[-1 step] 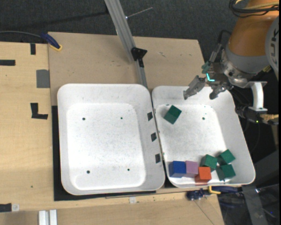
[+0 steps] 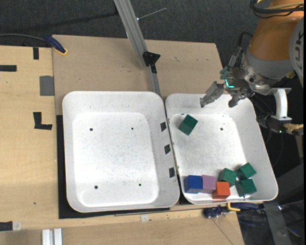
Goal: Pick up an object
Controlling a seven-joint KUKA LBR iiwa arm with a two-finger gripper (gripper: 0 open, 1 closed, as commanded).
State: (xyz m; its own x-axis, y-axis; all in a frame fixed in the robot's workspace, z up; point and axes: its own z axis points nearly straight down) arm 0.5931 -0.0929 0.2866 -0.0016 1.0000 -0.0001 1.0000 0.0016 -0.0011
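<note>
Gripper (image 2: 221,98) hovers over the right bin's (image 2: 255,137) far edge, fingers apart, holding nothing. Green cube (image 2: 187,124) lies alone below it (tilted); other blocks (image 2: 222,182) cluster at the near edge.

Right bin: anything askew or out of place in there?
One green block sits alone near the right bin's far end, turned on a skew, apart from the cluster huddled at the near edge. Nothing looks spilled or damaged.

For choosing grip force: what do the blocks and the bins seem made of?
Blocks, such as the lone green block: probably painted wood or plastic; solid matte colours, crisp edges, no glare. Right bin and left bin: likely moulded plastic; white, speckled, rounded rims.
</note>
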